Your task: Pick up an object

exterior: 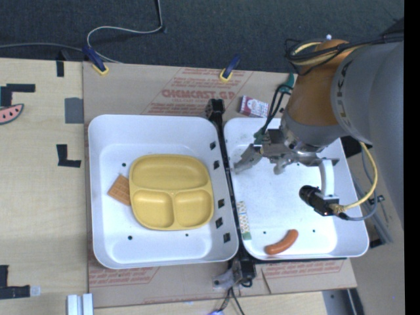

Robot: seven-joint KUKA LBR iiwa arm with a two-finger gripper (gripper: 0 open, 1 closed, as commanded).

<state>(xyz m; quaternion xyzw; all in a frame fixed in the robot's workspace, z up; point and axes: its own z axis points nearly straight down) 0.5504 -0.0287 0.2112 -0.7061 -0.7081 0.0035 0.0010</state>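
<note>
You look down from one fixed camera above the bench (39,195), at a slant, taking in both white bins (105,176) whole, the arm (354,77) entering from the right.

arm (341,90) cut off at right edge and covering right bin's (262,228) upper corner, cracker (119,189) half under yellow tray (172,191), tool (262,155) fingers unreadable

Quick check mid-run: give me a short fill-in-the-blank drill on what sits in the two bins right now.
1. The yellow divided plate lies in the ____ bin.
2. The sausage lies in the ____ bin, near its front edge.
3. The plate has ____ compartments.
4. The claw hangs over the ____ bin.

Missing words: left; right; three; right
</note>
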